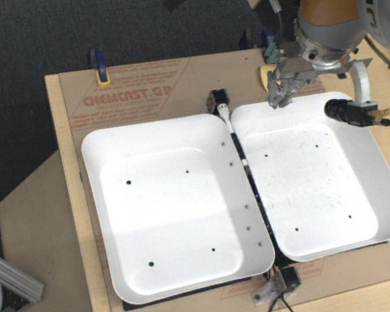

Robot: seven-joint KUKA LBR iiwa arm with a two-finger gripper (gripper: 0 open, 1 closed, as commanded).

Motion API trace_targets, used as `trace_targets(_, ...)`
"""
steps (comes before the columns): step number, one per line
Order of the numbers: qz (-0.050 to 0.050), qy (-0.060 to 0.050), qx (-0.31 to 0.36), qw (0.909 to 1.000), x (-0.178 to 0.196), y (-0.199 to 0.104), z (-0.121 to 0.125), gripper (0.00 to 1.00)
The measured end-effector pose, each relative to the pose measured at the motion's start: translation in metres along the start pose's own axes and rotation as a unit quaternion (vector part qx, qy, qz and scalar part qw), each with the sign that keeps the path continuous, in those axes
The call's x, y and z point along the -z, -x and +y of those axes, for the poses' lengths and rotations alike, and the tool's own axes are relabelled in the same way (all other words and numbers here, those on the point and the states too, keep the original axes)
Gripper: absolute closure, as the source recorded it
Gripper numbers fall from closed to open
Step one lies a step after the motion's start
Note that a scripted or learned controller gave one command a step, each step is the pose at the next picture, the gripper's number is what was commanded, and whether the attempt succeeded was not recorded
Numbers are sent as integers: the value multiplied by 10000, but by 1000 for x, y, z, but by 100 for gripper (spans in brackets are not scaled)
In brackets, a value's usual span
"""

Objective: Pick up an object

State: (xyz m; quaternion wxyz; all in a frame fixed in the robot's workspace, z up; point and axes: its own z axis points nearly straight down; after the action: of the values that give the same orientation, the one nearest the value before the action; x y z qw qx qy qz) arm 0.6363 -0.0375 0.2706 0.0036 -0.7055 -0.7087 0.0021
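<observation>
Camera view: gripper [283, 97] being held over the right bin's [383, 228] far rim.
No object is being carried; finger state cannot be told, and no object is being seen in either bin, so picking is being judged undone.

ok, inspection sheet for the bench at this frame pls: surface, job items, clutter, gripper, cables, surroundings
Surface: brown board bearing left bin and right bin side by side.
Job's things: nothing seen in either bin.
Clutter: blue-and-yellow clamp on the board's far edge.
Grippers: gripper over the right bin's far rim; jaws too small to judge.
Cables: black cable along the seam between the bins; more cabling at the near edge.
Surroundings: dark floor beyond the board, metal rail at left.
</observation>
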Motion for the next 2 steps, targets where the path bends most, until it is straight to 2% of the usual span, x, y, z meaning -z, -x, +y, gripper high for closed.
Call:
trace_targets(1, -7, 113, 8, 9999, 106, -46, 12, 100)
trace_targets(2, -7, 4, -8, 10000, 22, -72, 30, 100)
